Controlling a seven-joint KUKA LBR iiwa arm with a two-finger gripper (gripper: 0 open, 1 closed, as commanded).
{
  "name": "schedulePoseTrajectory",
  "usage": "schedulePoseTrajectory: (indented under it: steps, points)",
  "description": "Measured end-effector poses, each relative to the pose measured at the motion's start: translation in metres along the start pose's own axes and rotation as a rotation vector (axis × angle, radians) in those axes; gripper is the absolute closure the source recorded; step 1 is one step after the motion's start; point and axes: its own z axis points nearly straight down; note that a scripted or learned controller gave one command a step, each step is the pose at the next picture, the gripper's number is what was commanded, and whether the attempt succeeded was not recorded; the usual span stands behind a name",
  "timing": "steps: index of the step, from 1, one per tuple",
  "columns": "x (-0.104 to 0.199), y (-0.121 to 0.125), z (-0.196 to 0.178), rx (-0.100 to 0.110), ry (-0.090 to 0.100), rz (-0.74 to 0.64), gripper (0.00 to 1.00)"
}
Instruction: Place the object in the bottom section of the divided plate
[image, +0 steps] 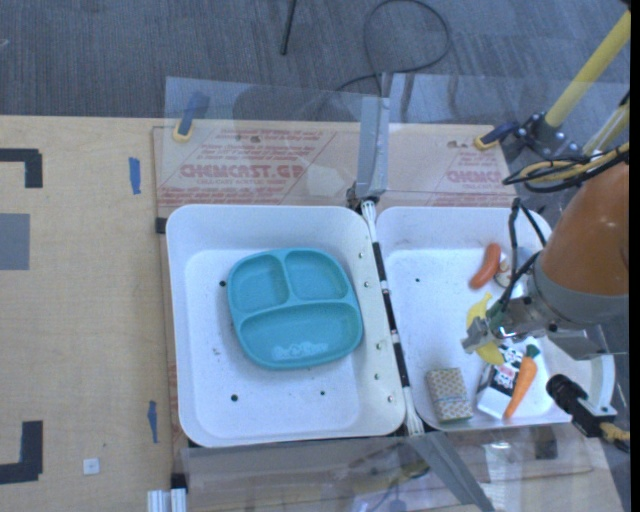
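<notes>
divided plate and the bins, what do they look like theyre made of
Divided plate: likely moulded plastic or silicone, teal, smooth matte, with rounded raised ridges between its sections. Left bin and right bin: probably thin white plastic, faintly speckled, with rounded corners and a few dark spots on the floor of the left one.

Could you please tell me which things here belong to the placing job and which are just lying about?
Job:
- teal divided plastic plate in the left white bin
- two-finger gripper over the right white bin

Lying about or candidates, target object unclear:
- orange sausage-shaped toy
- orange toy carrot
- tan sponge block
- yellow piece
</notes>
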Motion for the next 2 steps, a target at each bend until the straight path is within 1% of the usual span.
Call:
schedulePoseTrajectory:
  steps: [1, 2]
  points:
    - [0.073, 0.031, -0.065, 0.003, 0.000, 0.135, 1.00]
    - [0.090, 0.051, -0.048, 0.002, -0.001, 0.249, 1.00]
